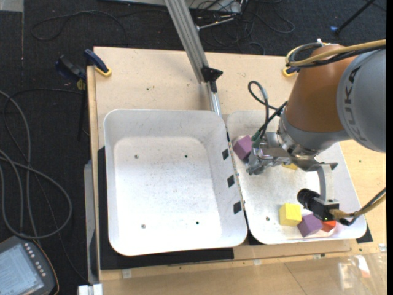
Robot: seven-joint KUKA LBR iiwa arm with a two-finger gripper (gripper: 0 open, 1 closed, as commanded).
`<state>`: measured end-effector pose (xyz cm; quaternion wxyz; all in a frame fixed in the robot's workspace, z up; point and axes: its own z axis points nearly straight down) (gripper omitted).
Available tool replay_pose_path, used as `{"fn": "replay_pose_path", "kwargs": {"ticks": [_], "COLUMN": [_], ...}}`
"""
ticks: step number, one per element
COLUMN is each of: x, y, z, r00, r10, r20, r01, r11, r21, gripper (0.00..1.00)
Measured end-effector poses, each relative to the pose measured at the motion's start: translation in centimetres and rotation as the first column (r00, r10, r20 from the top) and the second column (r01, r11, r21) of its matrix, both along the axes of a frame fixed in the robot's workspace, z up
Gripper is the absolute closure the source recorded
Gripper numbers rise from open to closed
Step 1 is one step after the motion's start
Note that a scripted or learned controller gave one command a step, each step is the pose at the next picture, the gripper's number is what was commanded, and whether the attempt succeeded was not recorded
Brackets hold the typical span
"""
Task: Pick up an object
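My gripper (256, 163) hangs over the right bin (265, 226), beside a purple block (242, 146) near the bin's left wall; I cannot tell its state. I count two purple blocks, the second (309, 225) at the front between one yellow block (290, 214) and one orange piece (329, 227).

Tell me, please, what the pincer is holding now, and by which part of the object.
It cannot be told. The pincer is low in the right bin, beside a purple block, but no object shows between its tips.
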<state>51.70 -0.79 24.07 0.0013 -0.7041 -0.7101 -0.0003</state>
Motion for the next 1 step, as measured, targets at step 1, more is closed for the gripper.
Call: {"fn": "replay_pose_path", "kwargs": {"ticks": [1], "x": [-1.16], "y": [5.63], "z": [-0.98], "r00": [1.000], "r10": [0.000], "r20": [-0.001], "r01": [0.000], "r11": [1.000], "r21": [0.000], "gripper": [1.00]}}
